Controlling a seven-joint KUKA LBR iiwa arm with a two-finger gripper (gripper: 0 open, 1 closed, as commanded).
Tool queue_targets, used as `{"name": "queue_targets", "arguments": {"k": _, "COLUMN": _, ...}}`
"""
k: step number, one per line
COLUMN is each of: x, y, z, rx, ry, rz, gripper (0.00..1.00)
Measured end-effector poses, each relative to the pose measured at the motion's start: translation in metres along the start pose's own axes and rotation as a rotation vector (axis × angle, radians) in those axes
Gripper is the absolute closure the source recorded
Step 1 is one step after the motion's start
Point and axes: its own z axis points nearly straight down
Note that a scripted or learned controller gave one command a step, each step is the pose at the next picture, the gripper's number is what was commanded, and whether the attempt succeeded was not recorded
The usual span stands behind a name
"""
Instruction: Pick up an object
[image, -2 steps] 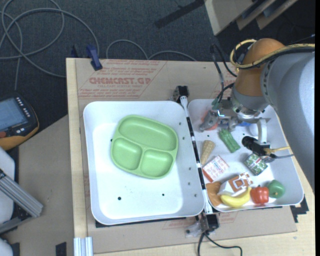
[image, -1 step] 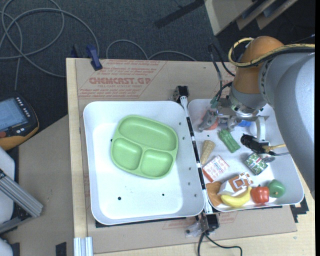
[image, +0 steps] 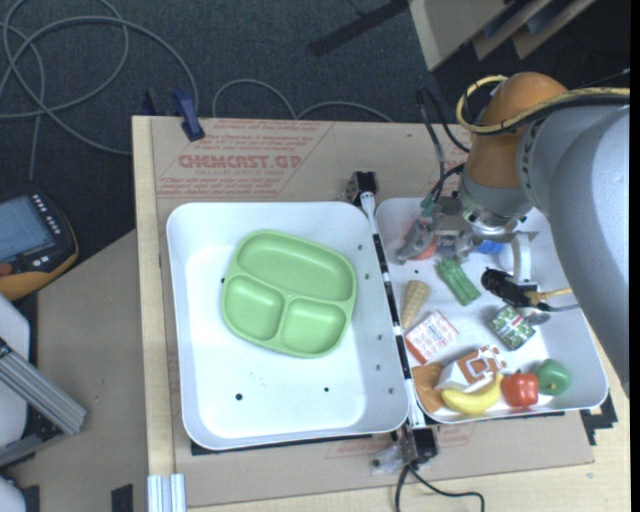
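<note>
Bins numbered 2 on my feed: the left bin (image: 190, 330) held 1 green divided plate (image: 288, 292), and the right bin (image: 590, 385) held about 9 small items, among them 1 ice-cream cone (image: 414, 299), 1 banana (image: 470, 401), 1 red pepper (image: 519, 389), 1 green cylinder (image: 458, 281) and 1 red-and-white packet (image: 432, 335). I saw the gripper (image: 452, 238) low over the right bin's far end, just above the green cylinder, nothing visibly between its parts, and I could not tell how far it stood open.

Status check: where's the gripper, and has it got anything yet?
Gripper low over right bin, far end. Nothing seen held. Green block just beside it; cone and carton close by.
</note>
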Motion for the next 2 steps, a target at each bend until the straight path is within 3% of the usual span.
{"name": "queue_targets", "arguments": {"k": 2, "x": -0.0034, "y": 0.0003, "z": 0.0001, "rx": -0.001, "ry": 0.002, "rz": -0.002, "gripper": 0.0}}
